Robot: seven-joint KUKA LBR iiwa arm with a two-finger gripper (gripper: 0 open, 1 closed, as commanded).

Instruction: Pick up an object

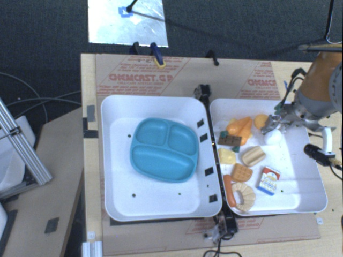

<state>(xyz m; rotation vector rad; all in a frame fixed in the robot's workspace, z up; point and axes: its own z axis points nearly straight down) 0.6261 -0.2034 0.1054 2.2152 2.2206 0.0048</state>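
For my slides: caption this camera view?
Gripper hovers over toy food in right bin; blue tray in left bin.

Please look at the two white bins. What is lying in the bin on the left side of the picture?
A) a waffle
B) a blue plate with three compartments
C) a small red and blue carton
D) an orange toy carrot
B: the blue plate with its three compartments lies alone in the left bin, while the toy foods, such as the small carton and the waffle, lie in the right bin.
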